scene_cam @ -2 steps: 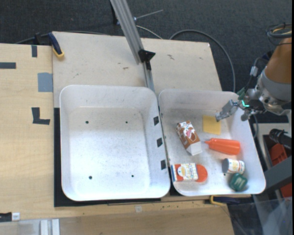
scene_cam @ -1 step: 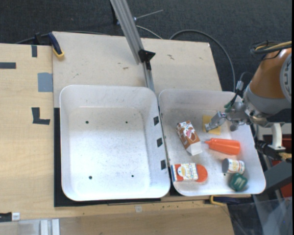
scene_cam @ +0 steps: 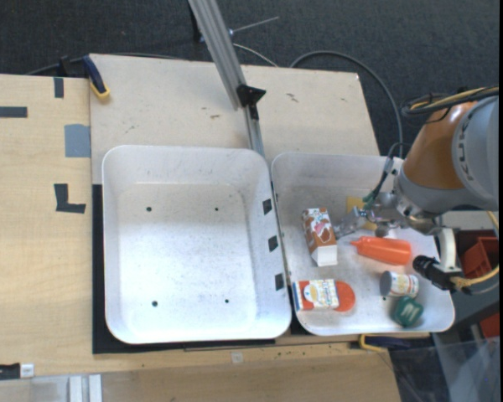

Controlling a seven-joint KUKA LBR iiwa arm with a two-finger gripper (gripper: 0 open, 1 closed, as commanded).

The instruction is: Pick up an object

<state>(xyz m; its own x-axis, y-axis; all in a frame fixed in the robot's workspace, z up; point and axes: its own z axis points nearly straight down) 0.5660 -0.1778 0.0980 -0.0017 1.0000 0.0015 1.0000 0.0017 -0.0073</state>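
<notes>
Two shallow white bins sit side by side on the bench. The left bin (scene_cam: 184, 241) takes up the middle of the frame, and the right bin (scene_cam: 318, 170) sits in the lower right and carries all the clutter. A grey metal rail (scene_cam: 222, 44) slants down from the top centre and ends at the seam between the bins. A yellow-and-blue clamp (scene_cam: 96, 78) lies at the upper left of the bench, and a black cable (scene_cam: 352, 65) loops across the dark floor at the upper right.

Inside the right bin, a small red-and-white carton (scene_cam: 320, 234) lies tilted near the bin's middle. Below it, against the front wall, rests a flat red-and-white packet (scene_cam: 324, 295). An orange bottle (scene_cam: 384, 249) lies on its side toward the right. Just under it are a small pale jar (scene_cam: 401, 286) and a dark green object (scene_cam: 407, 311) in the lower right corner.

The arm (scene_cam: 453, 153) comes in from the right edge, its orange band bulging above the grey wrist, bent down over the bin's right half. The gripper (scene_cam: 360, 216) is low in the bin, between the carton and the orange bottle and just above the bottle's tip. It's too small and cluttered from here to say whether the claw is spread or pinched; I cannot tell. Nothing is visibly caught in it.
</notes>
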